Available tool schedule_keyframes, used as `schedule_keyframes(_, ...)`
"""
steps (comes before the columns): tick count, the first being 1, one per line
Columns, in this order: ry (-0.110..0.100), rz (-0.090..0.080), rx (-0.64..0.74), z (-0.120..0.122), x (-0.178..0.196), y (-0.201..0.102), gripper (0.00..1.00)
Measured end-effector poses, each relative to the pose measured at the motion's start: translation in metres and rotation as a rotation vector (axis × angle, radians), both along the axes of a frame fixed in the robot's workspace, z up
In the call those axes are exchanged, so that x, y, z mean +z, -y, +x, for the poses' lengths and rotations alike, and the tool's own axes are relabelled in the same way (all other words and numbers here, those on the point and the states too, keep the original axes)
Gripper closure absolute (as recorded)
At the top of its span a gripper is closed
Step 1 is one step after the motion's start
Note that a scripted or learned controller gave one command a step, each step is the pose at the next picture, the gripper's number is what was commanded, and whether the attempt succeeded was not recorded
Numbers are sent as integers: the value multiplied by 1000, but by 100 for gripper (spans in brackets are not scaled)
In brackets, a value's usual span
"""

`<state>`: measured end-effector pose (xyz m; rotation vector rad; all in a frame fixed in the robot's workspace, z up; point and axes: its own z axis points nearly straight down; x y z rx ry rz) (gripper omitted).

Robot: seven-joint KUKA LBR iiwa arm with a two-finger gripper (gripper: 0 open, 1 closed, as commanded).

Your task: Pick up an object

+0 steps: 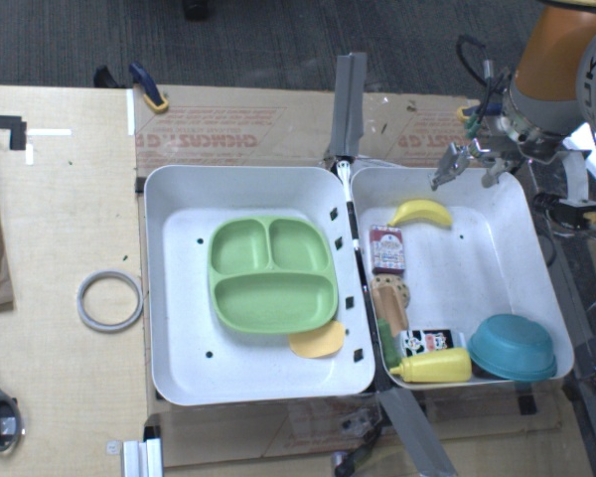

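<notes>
Two white bins on the tabletop (60, 217). Left bin (169, 296) has one green divided plate (272, 273) and one yellow disc (318, 341) poking out from under its front edge. Right bin (497, 256) holds one banana (422, 213), one small red box (386, 248), one wooden block (389, 304), one yellow bottle (435, 367) and one blue bowl (514, 347). The arm (561, 43) hangs over the right bin's far corner, claw (470, 166) spread open with nothing in it, just beyond the banana.
</notes>
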<state>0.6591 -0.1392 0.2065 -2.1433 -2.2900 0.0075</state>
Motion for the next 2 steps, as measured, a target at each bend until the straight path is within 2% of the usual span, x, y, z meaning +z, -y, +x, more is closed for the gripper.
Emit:
schedule_keyframes(1,3,1,216,0,-115,-9,0)
schedule_keyframes(2,-9,5,213,-2,-111,-8,100)
